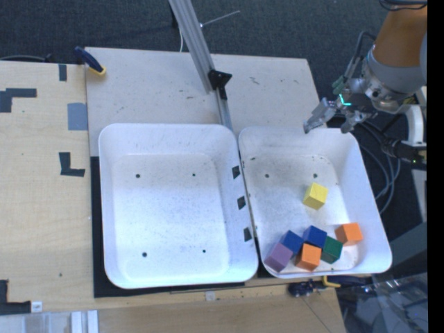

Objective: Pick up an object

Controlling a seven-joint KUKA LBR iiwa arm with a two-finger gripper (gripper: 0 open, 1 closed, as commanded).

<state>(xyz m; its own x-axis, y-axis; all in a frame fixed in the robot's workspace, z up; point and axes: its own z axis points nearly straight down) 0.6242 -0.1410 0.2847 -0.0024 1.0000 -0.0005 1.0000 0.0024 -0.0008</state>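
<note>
Several small cubes lie in the right bin (361,165). A yellow cube (315,195) sits alone near the bin's middle right. Clustered at the near corner are a purple cube (279,256), two blue cubes (292,241) (315,236), an orange cube (309,256), a green cube (331,249) and another orange cube (349,233). My gripper (331,118) hangs over the far right rim of that bin, well away from the cubes. Its two fingers stand apart with nothing between them.
The left bin (111,186) sits beside the right one, with a ridge between them. A slanted metal rail (196,40) runs down from the top to the bins' far junction. A blue-and-yellow tool (90,61) lies on the bench at far left. Cables hang at right.
</note>
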